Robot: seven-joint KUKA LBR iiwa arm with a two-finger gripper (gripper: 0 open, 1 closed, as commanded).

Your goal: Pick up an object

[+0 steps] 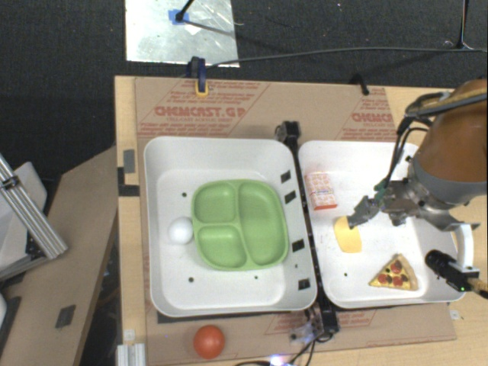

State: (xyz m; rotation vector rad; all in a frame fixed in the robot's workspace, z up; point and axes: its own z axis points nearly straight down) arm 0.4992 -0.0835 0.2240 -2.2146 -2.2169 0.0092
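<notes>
My end effector (358, 221) hovers in right bin (358, 296), just above yellow cheese slice (348, 237); finger state: cannot tell; risk: slice flat, thin; tips may skid off, come up with nothing.

Dark carpet-like floor (61, 67) surrounds the tan counter (130, 227). Brown printed board (229, 105) covers its top. Shiny foil sheet (179, 21) lies beyond; aluminium rail (27, 212) at left.
</notes>
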